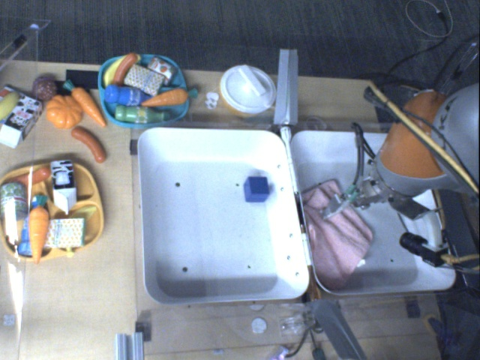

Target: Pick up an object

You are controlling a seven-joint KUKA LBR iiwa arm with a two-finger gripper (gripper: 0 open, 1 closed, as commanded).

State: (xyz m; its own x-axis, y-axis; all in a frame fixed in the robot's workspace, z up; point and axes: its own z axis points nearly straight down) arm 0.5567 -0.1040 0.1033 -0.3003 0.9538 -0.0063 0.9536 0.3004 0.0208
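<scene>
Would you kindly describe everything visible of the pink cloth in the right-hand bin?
The pink cloth looks like soft fabric, crumpled and folded into an uneven heap. It lies in the right bin, against the wall nearest the left bin, stretching from mid-bin toward the near edge. The gripper sits at its upper end and seems to touch the fabric there; the view does not settle whether any is gripped.

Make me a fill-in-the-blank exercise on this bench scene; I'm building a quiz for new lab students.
1. The blue block lies in the ____ bin.
2. The cloth in the right bin is ____ in colour.
3. The gripper is over the ____, at its upper edge.
4. The round white lid sits on the bench beyond the left bin, to the ____ of the blue basket of toy food.

Missing words: left; pink; cloth; right
</scene>
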